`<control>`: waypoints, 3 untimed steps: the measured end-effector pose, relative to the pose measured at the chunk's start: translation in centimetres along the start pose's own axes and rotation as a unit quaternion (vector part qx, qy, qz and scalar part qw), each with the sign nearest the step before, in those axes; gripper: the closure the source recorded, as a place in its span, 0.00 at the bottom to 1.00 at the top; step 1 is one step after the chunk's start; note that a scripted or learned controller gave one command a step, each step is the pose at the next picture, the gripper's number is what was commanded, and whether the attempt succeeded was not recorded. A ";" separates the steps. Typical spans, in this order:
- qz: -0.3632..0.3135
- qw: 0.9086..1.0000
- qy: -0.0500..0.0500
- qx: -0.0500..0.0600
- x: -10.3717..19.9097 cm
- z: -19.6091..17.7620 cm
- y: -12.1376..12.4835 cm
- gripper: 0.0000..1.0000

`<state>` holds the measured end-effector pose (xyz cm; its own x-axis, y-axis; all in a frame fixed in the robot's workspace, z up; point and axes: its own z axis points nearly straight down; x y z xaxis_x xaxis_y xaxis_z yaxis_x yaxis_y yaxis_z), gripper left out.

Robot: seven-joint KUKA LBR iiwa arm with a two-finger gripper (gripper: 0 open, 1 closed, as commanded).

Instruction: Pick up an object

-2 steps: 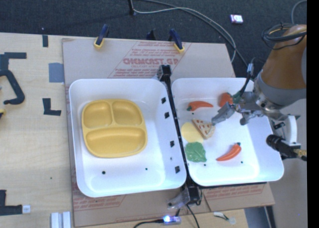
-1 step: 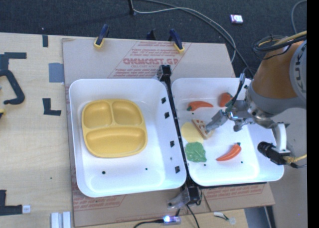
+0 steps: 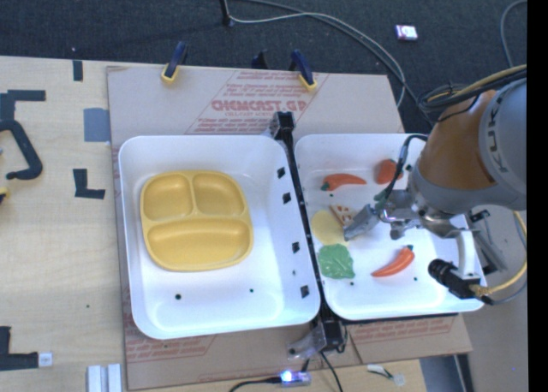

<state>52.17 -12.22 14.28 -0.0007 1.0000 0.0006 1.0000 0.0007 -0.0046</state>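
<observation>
Lying nearest, the small orange-red plastic chilli pepper (image 3: 394, 263) is sitting just right of the crinkled green plastic lettuce leaf (image 3: 336, 261); probably light, stiff, slippery, best pinched mid-body. Grey two-finger gripper (image 3: 360, 223) is hovering above the lettuce, apparently closed, gripping nothing.

**Arm over the right bin, gripper low among the toy food**

The grey-and-orange arm (image 3: 467, 155) reaches in from the right, its gripper (image 3: 360, 223) just beside a pale yellow round piece (image 3: 325, 228) and a tan wedge (image 3: 340, 211). A green leafy toy (image 3: 336, 261) lies below; two orange-red peppers (image 3: 344, 181) (image 3: 394, 263) sit apart. A yellow divided plastic plate (image 3: 196, 219) rests in the left white bin (image 3: 137, 296).
</observation>
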 end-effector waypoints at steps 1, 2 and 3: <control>0.000 1.000 0.000 0.000 0.0 5.3 -0.1 0.00; 0.000 1.000 0.000 -0.002 0.1 4.0 0.0 1.00; 0.000 1.000 0.000 -0.004 0.4 -0.3 -0.4 1.00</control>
<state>51.77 -11.78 14.57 -0.0007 1.0000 -0.0003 1.0000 0.0007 0.0027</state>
